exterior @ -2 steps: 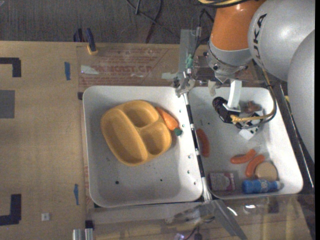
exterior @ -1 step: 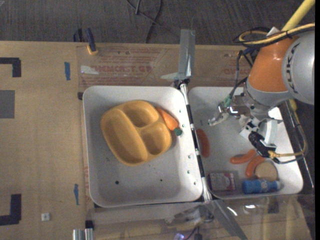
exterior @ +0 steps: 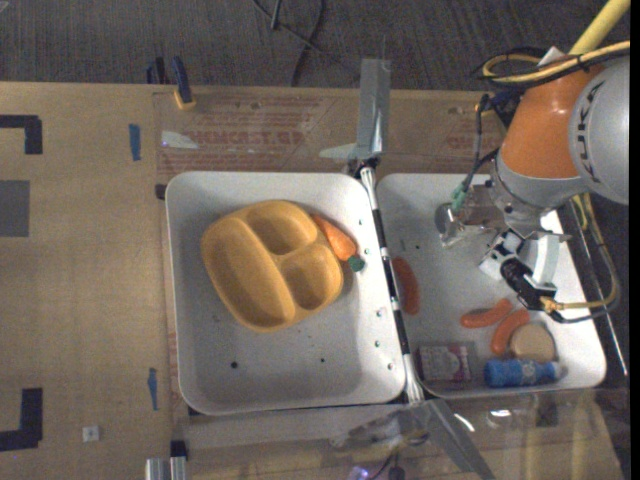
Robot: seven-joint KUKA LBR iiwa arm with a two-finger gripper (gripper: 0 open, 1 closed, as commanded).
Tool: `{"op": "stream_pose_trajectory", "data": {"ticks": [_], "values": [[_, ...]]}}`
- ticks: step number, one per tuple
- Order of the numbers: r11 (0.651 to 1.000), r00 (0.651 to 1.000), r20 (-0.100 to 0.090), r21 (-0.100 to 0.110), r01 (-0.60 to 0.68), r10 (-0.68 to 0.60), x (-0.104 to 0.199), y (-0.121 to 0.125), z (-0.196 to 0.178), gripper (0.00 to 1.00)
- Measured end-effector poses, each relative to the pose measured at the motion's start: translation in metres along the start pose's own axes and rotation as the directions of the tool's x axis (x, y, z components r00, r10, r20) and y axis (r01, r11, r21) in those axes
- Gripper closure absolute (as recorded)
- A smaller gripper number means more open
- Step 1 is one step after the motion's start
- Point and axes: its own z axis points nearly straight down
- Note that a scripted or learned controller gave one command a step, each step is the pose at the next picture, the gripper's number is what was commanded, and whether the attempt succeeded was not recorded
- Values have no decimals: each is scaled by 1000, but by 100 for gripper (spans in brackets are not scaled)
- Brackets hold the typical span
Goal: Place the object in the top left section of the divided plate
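Overhead, arm [exterior: 560,128] reaches in from right; hand [exterior: 462,220] above right bin [exterior: 420,193], grip state unclear.

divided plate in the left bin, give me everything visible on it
The divided plate is yellow-orange, looks like matte plastic, rounded in outline, with three compartments set off by raised ridges: one large along its left side, two smaller on the right. All three look bare. It lies flat, right side up, turned at an angle, in the upper middle of the left bin. A carrot lies against its upper right rim, outside the plate.
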Motion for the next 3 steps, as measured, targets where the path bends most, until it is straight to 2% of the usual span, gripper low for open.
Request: {"op": "stream_pose_trajectory", "data": {"ticks": [1, 2, 3], "values": [[997, 997, 1, 1, 78, -78, -78, 50, 19, 100], [998, 997, 3, 0, 71, -71, -129, 16, -92, 100], [1000, 1000, 0, 4, -26, 26, -124, -68, 14, 100]]}}
